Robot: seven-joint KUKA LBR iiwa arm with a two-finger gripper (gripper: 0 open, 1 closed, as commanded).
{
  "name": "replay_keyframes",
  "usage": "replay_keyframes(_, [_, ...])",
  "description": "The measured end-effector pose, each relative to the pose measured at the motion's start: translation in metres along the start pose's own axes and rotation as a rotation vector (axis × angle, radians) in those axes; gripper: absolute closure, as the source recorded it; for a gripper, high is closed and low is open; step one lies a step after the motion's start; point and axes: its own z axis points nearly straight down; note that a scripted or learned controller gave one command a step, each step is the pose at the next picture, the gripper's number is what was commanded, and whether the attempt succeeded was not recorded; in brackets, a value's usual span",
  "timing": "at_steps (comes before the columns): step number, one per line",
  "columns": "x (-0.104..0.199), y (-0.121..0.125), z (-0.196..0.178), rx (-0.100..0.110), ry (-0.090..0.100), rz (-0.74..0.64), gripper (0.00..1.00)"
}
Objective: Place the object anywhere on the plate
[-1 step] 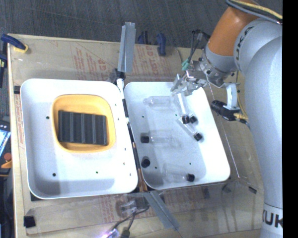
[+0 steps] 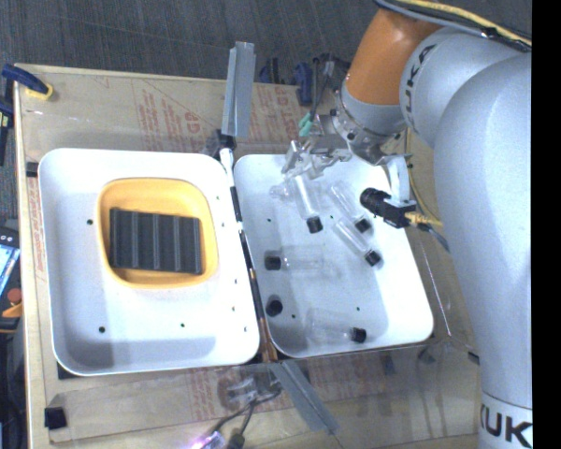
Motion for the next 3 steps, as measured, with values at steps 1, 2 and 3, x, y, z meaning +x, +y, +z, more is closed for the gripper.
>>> replay_keyframes(1, [0.064,-0.002,0.012,0.002,0.0,-0.246,1.0])
replay_keyframes(2, [0.121,0.005,0.012,0.003,-0.001,-0.413,1.0])
replay_keyframes(3, [0.151,-0.024,-0.004,0.0,-0.002,-0.671,1.0])
